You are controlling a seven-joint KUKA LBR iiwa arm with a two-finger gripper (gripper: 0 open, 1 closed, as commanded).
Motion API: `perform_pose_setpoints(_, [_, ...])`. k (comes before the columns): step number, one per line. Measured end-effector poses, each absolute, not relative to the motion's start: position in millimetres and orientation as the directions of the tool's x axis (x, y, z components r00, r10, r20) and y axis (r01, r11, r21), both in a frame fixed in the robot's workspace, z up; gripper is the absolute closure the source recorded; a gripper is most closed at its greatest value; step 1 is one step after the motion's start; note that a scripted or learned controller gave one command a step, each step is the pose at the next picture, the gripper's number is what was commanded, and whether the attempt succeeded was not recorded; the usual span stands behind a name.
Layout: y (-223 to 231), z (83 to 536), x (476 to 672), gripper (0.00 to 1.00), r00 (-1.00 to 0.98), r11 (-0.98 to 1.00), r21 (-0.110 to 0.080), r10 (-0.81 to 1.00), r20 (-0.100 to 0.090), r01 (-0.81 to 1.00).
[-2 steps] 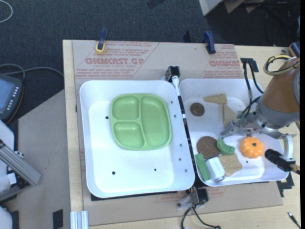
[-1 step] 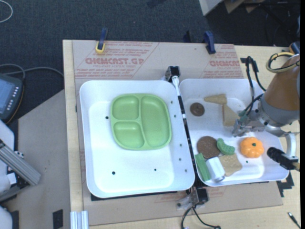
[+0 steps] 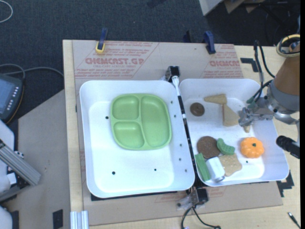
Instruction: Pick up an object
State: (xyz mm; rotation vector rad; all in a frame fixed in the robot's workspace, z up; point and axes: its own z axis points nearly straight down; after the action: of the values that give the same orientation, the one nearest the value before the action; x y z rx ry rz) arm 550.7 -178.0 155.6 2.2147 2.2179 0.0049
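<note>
The right bin holds several toy foods. An orange pumpkin lies near its right side. Two tan wedges sit at the back, with a small brown disc to their left. A dark brown patty, a green pickle, a piece of toast and a white and green block crowd the front. My gripper hangs low just right of the nearer tan wedge and above the pumpkin. I see nothing held in it.
The left bin bears a light green divided plate. A black divider rail runs between the bins. Clamps grip the board's far edge. The arm fills the right side of the right bin.
</note>
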Motion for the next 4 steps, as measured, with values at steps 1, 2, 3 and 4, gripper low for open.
perform_pose_setpoints(1, [-185, 218, 555.5, 1.0, -0.001, 0.001, 0.009, 1.0, -0.004, 1.0])
perform_pose_setpoints(2, [-185, 226, 556.2, 1.0, -0.001, 0.001, 0.004, 1.0, -0.002, 1.0])
perform_pose_setpoints(3, [-135, 232, 540.6, 1.0, -0.005, 0.005, -0.003, 1.0, 0.003, 1.0])
perform_pose_setpoints(4, [-89, 221, 540.5, 1.0, -0.005, 0.005, -0.004, 1.0, 0.003, 1.0])
